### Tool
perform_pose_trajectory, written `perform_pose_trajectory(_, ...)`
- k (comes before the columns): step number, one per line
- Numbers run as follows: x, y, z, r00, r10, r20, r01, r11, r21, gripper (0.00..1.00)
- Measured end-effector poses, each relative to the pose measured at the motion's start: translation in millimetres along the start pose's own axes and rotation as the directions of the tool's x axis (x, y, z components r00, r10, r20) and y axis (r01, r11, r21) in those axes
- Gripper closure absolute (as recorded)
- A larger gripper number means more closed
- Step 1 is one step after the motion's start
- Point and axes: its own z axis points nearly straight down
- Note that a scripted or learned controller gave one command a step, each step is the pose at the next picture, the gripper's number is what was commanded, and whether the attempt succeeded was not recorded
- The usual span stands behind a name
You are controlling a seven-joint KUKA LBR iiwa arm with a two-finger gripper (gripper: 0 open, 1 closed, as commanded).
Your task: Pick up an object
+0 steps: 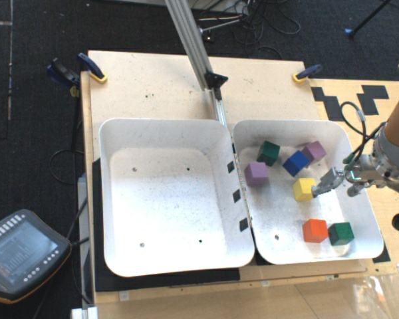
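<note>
Yellow cube [304, 189] sits mid right bin [366, 238], gripper [321, 186] right up against its right side, arm reaching in from right; jaws' state can't be made out, cube still on bin floor. Around it: blue cube [296, 163], dark green cube [269, 153], two purple cubes [256, 173] [314, 151] above; orange cube [314, 230] beside green cube [341, 232] below. Left bin [120, 135] alongside on counter [159, 85]

Dark carpeted floor [33, 58] strewn with cables [266, 12]; pale wooden bench [159, 85]; perhaps a control pendant [20, 254] lower left.
</note>
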Motion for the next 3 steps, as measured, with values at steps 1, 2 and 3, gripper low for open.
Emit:
perform_pose_trajectory(1,0,1,-2,1.000,0.001,0.001,-0.001,1.000,-0.004,0.00)
perform_pose_trajectory(2,7,-3,59,1.000,0.002,-0.001,-0.002,1.000,0.003,0.00)
perform_pose_trajectory(3,8,0,104,1.000,0.002,-0.001,-0.002,1.000,0.002,0.00)
